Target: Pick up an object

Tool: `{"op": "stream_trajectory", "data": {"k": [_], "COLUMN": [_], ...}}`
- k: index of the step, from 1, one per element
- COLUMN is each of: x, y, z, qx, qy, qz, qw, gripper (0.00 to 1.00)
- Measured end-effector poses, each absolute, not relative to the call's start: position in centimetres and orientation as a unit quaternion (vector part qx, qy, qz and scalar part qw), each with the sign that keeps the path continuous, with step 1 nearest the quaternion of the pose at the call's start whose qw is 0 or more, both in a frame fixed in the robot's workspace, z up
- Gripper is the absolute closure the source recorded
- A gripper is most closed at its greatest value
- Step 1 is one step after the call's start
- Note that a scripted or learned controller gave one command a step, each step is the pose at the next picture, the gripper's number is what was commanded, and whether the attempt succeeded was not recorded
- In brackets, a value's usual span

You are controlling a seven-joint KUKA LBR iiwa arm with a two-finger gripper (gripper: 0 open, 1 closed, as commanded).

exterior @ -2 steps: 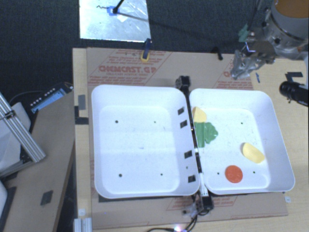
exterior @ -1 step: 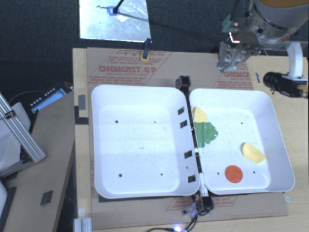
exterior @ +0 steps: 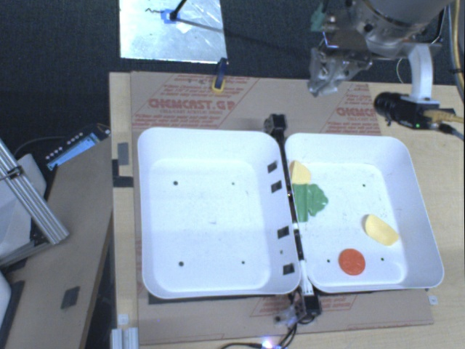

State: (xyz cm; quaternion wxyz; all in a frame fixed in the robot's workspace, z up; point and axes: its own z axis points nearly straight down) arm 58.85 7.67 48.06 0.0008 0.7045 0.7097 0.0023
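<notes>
Tool (exterior: 323, 86) of the grey arm hangs above the far edge of the surface, beyond the back rim of the right bin and well apart from everything inside it; whether it is released or clenched cannot be told from this angle, and nothing is seen in it.

Largest below is the light wooden surface (exterior: 80, 217), with a brown printed cardboard sheet (exterior: 240, 100) laid under the two bins. Dark carpet lies past the far edge, and a shiny square metal plate (exterior: 171, 20) rests on it.

A shallow white left bin (exterior: 156, 151) has its floor bare, giving wide open room from rim to rim. A shallow white right bin (exterior: 418, 217) touches it along a black clipped seam (exterior: 287, 202).

Inside the right bin, a flat green crumpled piece (exterior: 311, 200) lies just beside the seam wall, leaving little room on that side. A pale yellow oval piece (exterior: 381, 230) sits near the right wall, with open floor around it. A small yellow rounded piece (exterior: 300, 172) touches the green piece's upper edge, close to the seam. A small orange-red round disc (exterior: 352, 262) lies near the front rim, apart from the others.
</notes>
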Motion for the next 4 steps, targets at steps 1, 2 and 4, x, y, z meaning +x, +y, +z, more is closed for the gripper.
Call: {"op": "stream_trajectory", "data": {"k": [1, 2, 4], "x": [61.5, 64.1, 66.9], "y": [11.8, 15.3, 21.1], "z": [48.0, 48.4, 48.4], "qx": [0.704, 0.705, 0.705], "qy": [0.710, 0.710, 0.709], "qz": [0.0016, 0.0016, 0.0011], "qw": [0.001, 0.001, 0.001], "gripper": [1.00, 1.00, 1.00]}}
